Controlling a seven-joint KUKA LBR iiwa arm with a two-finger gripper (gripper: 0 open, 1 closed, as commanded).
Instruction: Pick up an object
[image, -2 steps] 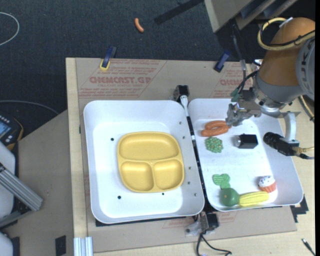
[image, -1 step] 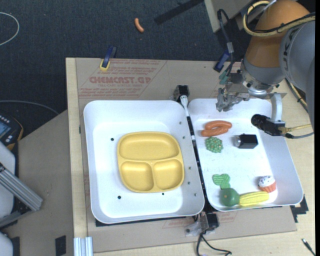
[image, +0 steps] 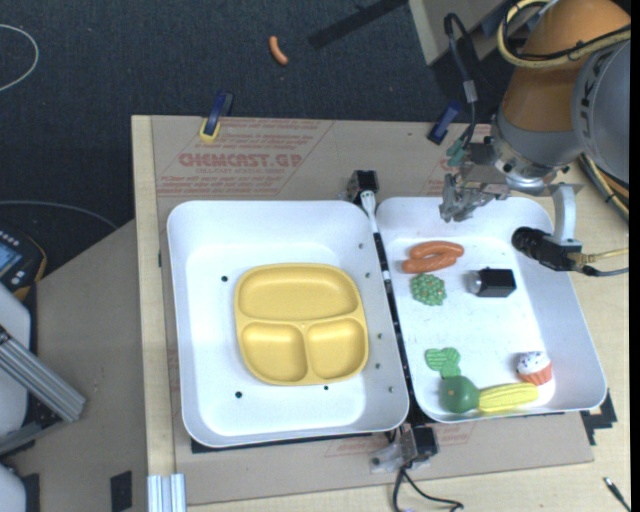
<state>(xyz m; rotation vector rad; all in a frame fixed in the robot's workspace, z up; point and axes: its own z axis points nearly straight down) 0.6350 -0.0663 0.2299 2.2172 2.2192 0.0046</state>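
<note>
While the gripper (image: 458, 208) hangs above the right bin's (image: 572, 300) far edge, its finger state beyond telling, it is best lowered squarely over the orange hot dog (image: 433, 256) just below, well clear of the green ball (image: 428, 290).

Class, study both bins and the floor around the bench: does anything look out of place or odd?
One thing stands out: a small orange item lies on the dark floor beyond the bench, away from both bins. It resembles the orange toy in the right bin, so it may have strayed. The yellow tray sits slightly askew.
</note>
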